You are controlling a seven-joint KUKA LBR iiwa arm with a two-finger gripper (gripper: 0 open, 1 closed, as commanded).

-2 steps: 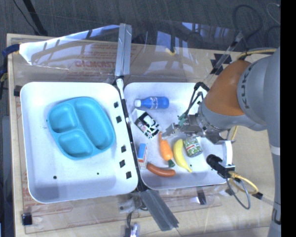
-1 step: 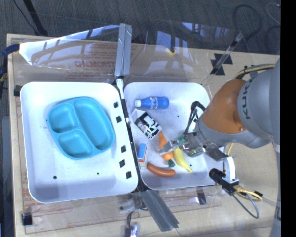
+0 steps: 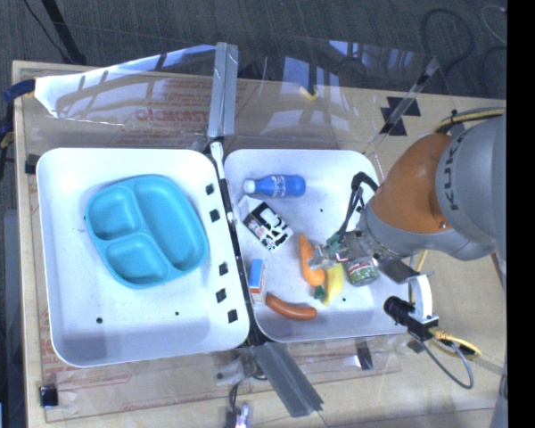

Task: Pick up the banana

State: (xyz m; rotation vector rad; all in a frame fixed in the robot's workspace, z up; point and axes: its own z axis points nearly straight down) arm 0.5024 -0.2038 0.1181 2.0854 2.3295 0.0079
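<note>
A small yellow banana (image 3: 333, 284) lies in the right bin (image 3: 339, 163), near its front right part, beside an orange carrot (image 3: 308, 259). My gripper (image 3: 345, 251) hangs low over the banana's upper end, right next to the carrot, reaching in from the right under the orange wrist band (image 3: 410, 194). The gripper's body hides the spot where it meets the banana. I see nothing lifted off the bin floor.
The right bin also holds a blue bottle (image 3: 275, 186), a black-and-white box (image 3: 267, 225), a small blue and orange packet (image 3: 256, 275), a brown sausage (image 3: 291, 308) and a greenish can (image 3: 363, 273). A blue divided plate (image 3: 146, 229) lies in the left bin (image 3: 62, 310).
</note>
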